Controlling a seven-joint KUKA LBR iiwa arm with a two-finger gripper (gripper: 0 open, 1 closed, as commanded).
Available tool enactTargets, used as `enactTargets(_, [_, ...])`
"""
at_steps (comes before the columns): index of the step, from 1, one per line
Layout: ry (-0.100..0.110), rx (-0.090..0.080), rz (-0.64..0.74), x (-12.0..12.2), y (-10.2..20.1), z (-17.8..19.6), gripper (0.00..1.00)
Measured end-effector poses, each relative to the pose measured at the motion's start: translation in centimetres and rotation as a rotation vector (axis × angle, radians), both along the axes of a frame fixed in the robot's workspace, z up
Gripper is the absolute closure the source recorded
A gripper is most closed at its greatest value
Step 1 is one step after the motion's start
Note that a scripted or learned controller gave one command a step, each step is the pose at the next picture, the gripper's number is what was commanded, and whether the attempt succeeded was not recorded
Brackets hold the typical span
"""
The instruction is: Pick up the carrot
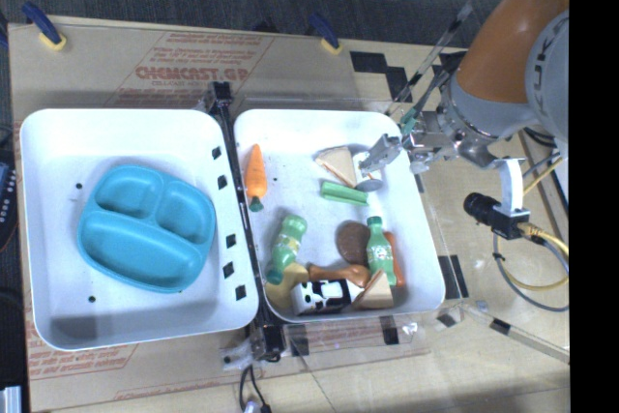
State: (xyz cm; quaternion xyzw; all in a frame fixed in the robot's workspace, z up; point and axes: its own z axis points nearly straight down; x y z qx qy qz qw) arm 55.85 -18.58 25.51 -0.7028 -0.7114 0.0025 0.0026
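The carrot is found lying in the right bin, close to its left wall, green end toward the near side, touched by nothing. A green stick, two bottles and a cow toy are noted elsewhere in that bin. A blue tray is seen in the left bin. The gripper is positioned over the right bin's far right corner, well apart from the carrot; its opening cannot be told, and nothing is seen held.
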Motion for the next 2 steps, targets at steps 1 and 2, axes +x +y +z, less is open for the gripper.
enactTargets(1, [0.008,0.002,-0.036,-1.7,5.1,-8.7,0.00])
enactTargets(2, [0.000,-0.005,0.020,3.8,7.7,-16.5,0.00])
